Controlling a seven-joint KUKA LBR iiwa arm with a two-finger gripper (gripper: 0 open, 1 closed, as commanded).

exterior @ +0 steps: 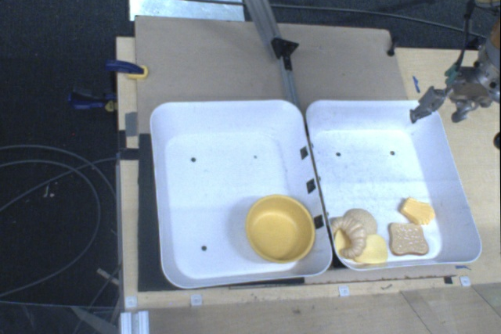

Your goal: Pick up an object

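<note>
My claw (441, 107) is up at the far right corner of the right bin (450, 160), hanging over its back rim. The two fingers are spread apart with nothing between them, so it's released and not gripping anything.

All the stuff to grab sits down at the near end. In the right bin there's a croissant (356, 229) in the near left corner, with a flat yellow piece (376, 251) touching it on the right. Just beside that is a brown cracker (409, 239), and a small yellow chunk (417, 210) sits a bit behind the cracker. All of it is well apart from my claw.

The left bin (176, 168) has a yellow bowl (279, 228) upright in its near right corner, close to the wall between the two bins.
</note>
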